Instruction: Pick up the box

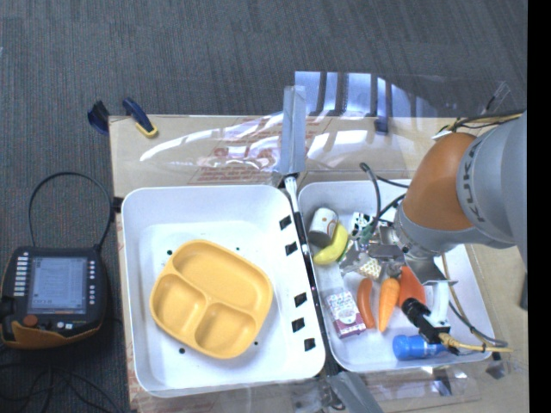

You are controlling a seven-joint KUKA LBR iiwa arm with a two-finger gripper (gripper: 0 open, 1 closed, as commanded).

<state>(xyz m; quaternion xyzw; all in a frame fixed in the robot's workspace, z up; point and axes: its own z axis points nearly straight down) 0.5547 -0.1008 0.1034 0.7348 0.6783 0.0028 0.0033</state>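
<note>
The box (pixel 343 312) is small, pink and purple, and lies flat near the front left of the right bin (pixel 479 299). My gripper (pixel 368 261) hangs low over the middle of that bin, up and to the right of the box and apart from it. It sits between a banana (pixel 331 247) and two orange carrots (pixel 379 304). Nothing of the box is between its fingers.
A small can (pixel 322 223) stands behind the banana. A red pepper (pixel 411 286) lies right of the carrots and a blue cylinder (pixel 411 348) lies at the bin's front. The left bin (pixel 146 222) holds a yellow divided plate (pixel 211 298).
</note>
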